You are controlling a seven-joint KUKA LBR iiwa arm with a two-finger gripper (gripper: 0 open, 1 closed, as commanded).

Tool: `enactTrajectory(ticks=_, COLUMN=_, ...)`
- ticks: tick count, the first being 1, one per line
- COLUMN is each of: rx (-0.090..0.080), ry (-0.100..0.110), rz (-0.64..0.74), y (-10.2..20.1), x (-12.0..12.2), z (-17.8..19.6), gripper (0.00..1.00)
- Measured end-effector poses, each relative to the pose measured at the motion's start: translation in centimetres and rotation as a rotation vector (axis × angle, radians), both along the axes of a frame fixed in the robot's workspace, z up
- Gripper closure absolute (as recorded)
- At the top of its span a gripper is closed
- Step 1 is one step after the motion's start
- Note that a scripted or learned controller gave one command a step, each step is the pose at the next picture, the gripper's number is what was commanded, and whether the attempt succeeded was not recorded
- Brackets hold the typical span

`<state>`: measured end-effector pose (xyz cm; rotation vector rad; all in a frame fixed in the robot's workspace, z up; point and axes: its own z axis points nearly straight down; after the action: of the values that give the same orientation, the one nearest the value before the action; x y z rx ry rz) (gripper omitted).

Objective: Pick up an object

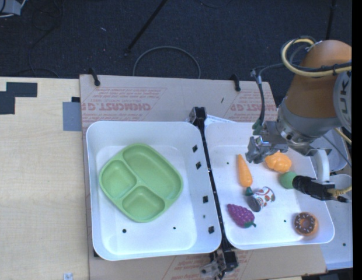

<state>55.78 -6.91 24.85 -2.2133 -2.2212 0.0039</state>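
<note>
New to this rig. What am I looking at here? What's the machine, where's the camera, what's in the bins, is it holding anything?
One camera fixed above the bench, looking down at a slant. The grey arm with the orange band is a KUKA robot reaching in from the right; its gripper hangs over the right bin. That bin holds toy food: an orange carrot, a yellow-orange piece, a green piece, purple grapes, a small white patterned item and a doughnut. The left bin holds a green divided plate. I see nothing between the fingers, so I would not say it holds anything.
</note>
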Motion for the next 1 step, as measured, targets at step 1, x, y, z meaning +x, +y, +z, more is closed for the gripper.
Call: enactTrajectory(ticks=1, rx=0.0, ry=-0.001, rz=0.001, y=4.63, x=-1.4, z=0.34, gripper=1.0)
